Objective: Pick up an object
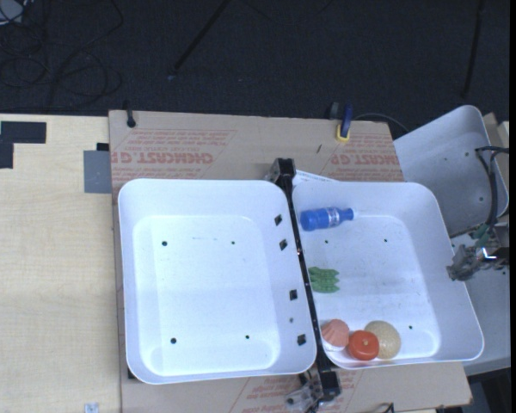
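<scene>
Our hand (475,261) waits just outside the right bin (430,205), at its right edge; we cannot tell its state. The bottle (326,218) lies well to its left, toward the far side, with its long axis running left-right.

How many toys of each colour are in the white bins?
Blue: 1, the blue plastic bottle
Green: 1, the small green leafy toy
Pink: 1, the pink round toy
Red: 1, the red round toy
Tan: 1, the tan round toy
Total: 5
</scene>
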{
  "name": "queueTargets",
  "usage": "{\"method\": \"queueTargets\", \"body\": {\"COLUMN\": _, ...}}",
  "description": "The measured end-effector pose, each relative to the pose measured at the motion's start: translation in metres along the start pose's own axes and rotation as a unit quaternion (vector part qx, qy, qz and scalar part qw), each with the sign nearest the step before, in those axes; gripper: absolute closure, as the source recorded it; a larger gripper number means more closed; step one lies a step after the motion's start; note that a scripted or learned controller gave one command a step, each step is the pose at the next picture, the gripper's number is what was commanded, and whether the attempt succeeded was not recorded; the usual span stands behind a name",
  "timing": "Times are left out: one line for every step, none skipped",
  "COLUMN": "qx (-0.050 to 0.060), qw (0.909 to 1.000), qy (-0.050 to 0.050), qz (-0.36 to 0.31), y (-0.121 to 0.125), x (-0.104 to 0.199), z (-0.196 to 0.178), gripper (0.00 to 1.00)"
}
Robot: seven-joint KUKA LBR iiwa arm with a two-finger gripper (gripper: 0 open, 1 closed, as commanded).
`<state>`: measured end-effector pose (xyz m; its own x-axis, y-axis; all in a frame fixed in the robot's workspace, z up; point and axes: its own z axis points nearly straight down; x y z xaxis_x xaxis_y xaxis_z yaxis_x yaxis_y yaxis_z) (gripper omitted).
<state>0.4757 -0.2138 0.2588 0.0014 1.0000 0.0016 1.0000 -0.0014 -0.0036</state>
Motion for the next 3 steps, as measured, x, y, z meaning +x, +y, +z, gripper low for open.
{"method": "queueTargets", "body": {"qx": 0.001, "qw": 1.0000, "qy": 0.000, "qz": 0.001, "y": 0.000, "x": -0.001, "z": -0.009, "gripper": 1.00}}
{"method": "queueTargets", "body": {"qx": 0.002, "qw": 1.0000, "qy": 0.001, "qz": 0.000, "y": 0.000, "x": -0.001, "z": -0.018, "gripper": 1.00}}
{"method": "queueTargets", "body": {"qx": 0.002, "qw": 1.0000, "qy": 0.001, "qz": 0.000, "y": 0.000, "x": -0.001, "z": -0.028, "gripper": 1.00}}
